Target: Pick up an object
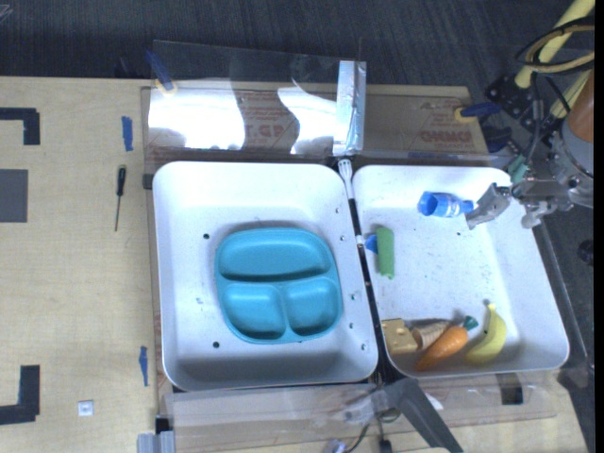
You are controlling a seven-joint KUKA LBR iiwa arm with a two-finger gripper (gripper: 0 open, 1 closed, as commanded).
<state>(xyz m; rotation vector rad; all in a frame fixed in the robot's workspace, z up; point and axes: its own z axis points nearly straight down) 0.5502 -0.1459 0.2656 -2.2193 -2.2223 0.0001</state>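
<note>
Landmark: divider (pixel 353 243) between the two white bins.

Left of divider: left bin (pixel 179 253), holding a blue three-compartment tray (pixel 277 283), lying flat near the bin's centre, well apart from the divider.

Just right of divider: green cylindrical object (pixel 385 250), lying lengthwise along it, with a small blue item touching its left side.

Further right of divider, toward the far wall of the right bin (pixel 528 291): blue bottle (pixel 439 205), lying on its side.

Right of divider, near front wall: tan block (pixel 401 337), then carrot (pixel 444 343), then banana (pixel 489 334), close together in a row.

Farthest right of divider: gripper (pixel 514 203), above the right bin's far right corner, just beside the blue bottle, fingers spread apart, nothing between them.
</note>
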